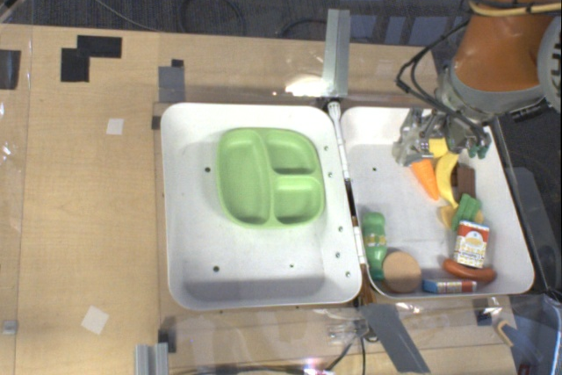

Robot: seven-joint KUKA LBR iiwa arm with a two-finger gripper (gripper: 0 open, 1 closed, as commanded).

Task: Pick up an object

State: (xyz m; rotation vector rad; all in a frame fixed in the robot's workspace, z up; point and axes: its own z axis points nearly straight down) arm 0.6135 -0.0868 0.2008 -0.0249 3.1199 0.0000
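Note:
My gripper (428, 147) hangs over the upper part of the right bin (386, 176), just above an orange carrot (426, 178) and a yellow banana (447, 176). The metal fingers point down at the carrot's top end, and nothing is visibly held between them. A brown block (464, 181) lies next to the banana. Lower down sit a green piece (466, 209), a red and white carton (472, 243), a red sausage (470, 271), a blue and red marker (448, 285), a tan round bun (401, 270) and a green bottle (374, 237).
The left bin (189, 189) bears a green divided plate (269, 177). A metal divider rail (347, 189) runs between the bins. The arm's orange band (496, 39) and black cables hang over the right bin's far right corner.

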